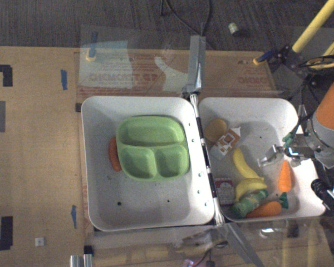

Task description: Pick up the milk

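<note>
milk (227, 142) carton lying upper-left in right bin (267, 105), untouched | gripper (274, 156) hovering right of it, apart, over bin floor, open/closed: cannot tell | approach, grasp and lift all left

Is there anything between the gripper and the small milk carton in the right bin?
Nothing visible blocks it. The gripper hangs over bare floor of the right white bin, and the small white milk carton lies to its left across open floor. The yellow banana lies below that line, near the carton.
</note>
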Tool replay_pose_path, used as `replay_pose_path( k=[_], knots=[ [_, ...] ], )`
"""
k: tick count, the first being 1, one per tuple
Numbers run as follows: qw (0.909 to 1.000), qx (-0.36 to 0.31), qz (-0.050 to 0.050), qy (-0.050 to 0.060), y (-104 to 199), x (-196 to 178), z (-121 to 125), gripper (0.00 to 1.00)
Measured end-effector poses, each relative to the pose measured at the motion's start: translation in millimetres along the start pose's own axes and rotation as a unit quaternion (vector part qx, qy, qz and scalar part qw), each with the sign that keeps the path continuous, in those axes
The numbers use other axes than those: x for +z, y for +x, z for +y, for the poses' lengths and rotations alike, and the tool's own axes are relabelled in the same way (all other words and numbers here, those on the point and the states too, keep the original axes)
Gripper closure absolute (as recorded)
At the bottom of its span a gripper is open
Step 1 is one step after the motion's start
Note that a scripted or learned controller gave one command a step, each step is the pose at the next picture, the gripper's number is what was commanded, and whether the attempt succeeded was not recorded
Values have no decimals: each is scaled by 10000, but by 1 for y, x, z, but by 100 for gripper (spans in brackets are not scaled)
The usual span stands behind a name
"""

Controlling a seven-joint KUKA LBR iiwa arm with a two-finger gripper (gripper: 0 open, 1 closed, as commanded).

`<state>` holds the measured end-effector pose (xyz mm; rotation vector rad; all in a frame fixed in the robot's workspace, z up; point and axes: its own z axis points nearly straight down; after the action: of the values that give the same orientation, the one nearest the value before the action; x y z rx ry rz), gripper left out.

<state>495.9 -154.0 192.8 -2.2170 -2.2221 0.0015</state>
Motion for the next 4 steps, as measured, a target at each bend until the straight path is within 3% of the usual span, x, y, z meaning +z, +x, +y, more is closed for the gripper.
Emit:
replay_pose_path(
  k=[1,2,3,4],
  knots=[
    [9715,2372,-10,-12,2,-85,46,0],
    [9681,2504,-12,-14,25,-22,126,0],
    [9692,2461,-2,-11,43,87,119,0],
    [9708,2397,9,-49,34,105,62,0]
  ],
)
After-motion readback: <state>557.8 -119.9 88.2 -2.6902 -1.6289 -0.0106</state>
